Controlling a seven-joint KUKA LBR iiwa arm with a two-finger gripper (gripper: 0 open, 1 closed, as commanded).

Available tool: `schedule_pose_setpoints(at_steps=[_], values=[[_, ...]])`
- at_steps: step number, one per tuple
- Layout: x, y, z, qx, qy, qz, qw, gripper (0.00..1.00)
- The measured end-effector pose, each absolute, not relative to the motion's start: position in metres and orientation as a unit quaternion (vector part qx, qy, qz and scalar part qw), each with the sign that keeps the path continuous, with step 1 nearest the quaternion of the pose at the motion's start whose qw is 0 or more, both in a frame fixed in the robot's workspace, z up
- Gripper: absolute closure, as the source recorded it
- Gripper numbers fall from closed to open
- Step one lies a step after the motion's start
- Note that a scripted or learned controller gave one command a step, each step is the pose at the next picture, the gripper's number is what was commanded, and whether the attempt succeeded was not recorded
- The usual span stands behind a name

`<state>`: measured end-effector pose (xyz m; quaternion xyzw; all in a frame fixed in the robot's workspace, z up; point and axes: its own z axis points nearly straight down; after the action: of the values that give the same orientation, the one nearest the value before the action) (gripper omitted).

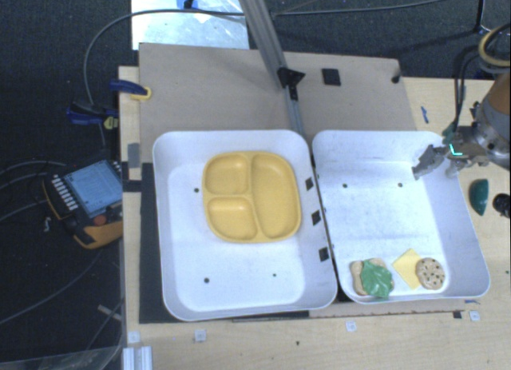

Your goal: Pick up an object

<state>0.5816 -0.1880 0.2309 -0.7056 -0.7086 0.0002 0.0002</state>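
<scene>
My gripper [437,167] hangs over the upper right part of the right bin [375,200], near its right wall, open with nothing between its fingers. The pickable objects lie far from it in that bin's near corner: a green leafy piece [377,280] resting on a tan cookie [358,270], a yellow cheese-like wedge [406,267], and a round chocolate-chip cookie [430,273]. A yellow divided plate [252,196] sits in the upper middle of the left bin [184,264].
A dark teal object [479,195] lies on the bench just outside the right bin's right wall. A grey pole [267,37] slants down to the gap between the bins at the back. Cables and a blue device [89,188] sit off the bench to the left.
</scene>
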Motion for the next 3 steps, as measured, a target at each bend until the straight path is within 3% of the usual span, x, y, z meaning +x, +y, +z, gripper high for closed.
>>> schedule_pose_setpoints(at_steps=[1, 3], values=[[0.582, -0.188, 0.232, -0.705, -0.709, -0.0004, -0.001, 0.0], [0.587, -0.178, 0.141, -0.705, -0.709, 0.0003, 0.0, 0.0]])
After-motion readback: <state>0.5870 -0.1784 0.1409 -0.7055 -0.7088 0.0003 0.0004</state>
